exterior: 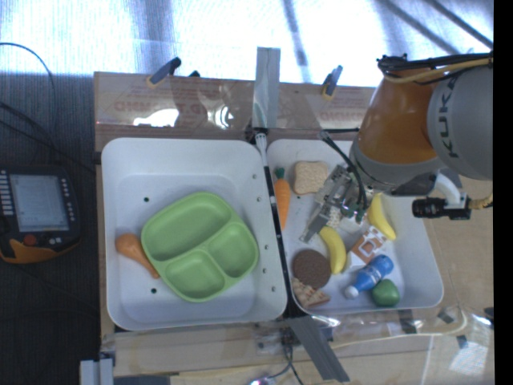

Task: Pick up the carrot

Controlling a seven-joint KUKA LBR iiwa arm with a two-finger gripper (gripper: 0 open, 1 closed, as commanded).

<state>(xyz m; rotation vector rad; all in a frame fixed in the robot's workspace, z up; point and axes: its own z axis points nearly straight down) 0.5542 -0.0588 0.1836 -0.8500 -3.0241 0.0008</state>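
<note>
Carrot (282,200) lying along the left wall of the right bin (429,283), at frame centre, leafy end up, touched by nothing. Gripper (324,216) just right of it, over the bin's middle, apart from the carrot; jaws too blurred to tell. Bread (309,176) above the gripper, two bananas (335,249) below and to the right. Green plate (200,246) in the left bin (120,167).
</note>
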